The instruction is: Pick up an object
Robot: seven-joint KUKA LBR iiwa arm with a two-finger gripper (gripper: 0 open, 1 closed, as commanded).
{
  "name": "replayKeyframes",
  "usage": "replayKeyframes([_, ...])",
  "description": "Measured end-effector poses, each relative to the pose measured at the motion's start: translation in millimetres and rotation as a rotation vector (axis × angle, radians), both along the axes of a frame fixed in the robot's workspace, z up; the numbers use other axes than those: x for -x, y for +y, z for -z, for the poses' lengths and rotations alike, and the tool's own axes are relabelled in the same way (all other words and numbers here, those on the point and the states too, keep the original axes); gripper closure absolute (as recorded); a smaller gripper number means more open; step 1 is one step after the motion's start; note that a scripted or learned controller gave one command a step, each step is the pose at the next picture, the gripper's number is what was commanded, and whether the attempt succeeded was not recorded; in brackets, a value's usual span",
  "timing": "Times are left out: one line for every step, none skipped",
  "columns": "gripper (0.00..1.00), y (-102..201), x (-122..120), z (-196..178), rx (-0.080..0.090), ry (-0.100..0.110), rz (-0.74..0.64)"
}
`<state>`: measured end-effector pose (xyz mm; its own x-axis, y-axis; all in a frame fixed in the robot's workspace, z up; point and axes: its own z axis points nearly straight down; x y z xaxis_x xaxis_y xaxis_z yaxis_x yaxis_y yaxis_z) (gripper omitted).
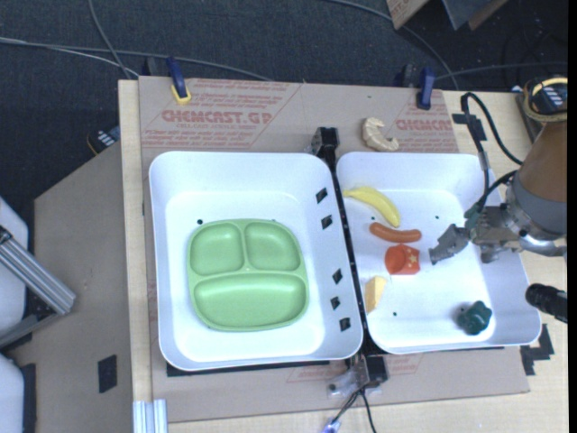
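Camera view — fingers [448, 244] spread wide, bare, beside tomato [402, 260] in right bin [505, 332].

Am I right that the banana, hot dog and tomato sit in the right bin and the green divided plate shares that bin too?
Not quite. The camera view shows the green divided plate alone in the left bin. The banana, hot dog and tomato do sit in the right bin.

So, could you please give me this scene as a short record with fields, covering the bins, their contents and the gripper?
left bin: green divided plate
right bin: banana, sausage, tomato, yellow wedge, dark green object
outside bins: beige object on the board behind the right bin
gripper: over the right bin, right of the tomato, nothing seen between its fingers
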<state>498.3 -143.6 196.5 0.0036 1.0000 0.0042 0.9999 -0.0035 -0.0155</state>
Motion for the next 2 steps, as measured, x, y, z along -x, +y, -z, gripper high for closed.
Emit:
replayKeyframes([0.00, 0, -3, -6, 0.003, -0.014, -0.004])
replayKeyframes([0.00, 4, 1, 56, 0.000, -0.007, -0.003])
